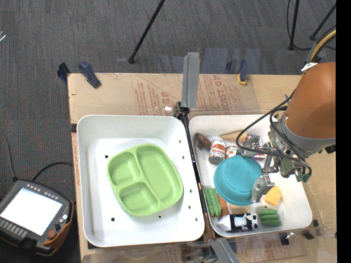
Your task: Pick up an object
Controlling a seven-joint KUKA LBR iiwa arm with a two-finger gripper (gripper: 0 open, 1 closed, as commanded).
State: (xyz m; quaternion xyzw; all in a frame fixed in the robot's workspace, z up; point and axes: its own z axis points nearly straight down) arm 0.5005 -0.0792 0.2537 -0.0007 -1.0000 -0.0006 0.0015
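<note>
The gripper [265, 187] hung over the right bin [302, 212], its jaws narrow and holding nothing, at the right rim of a blue plate [236, 178]; a green tray [145, 179] lay in the left bin [90, 147].

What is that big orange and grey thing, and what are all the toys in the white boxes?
It is a robot arm, seen by a camera looking down from above. At its end is a pincer for grabbing things; it hangs over a blue plate in the right bin. Around the plate lie a small can, a yellow block, green toy vegetables and a black and white toy. The left bin has a green divided tray. I cannot tell if the pincer holds anything.
</note>
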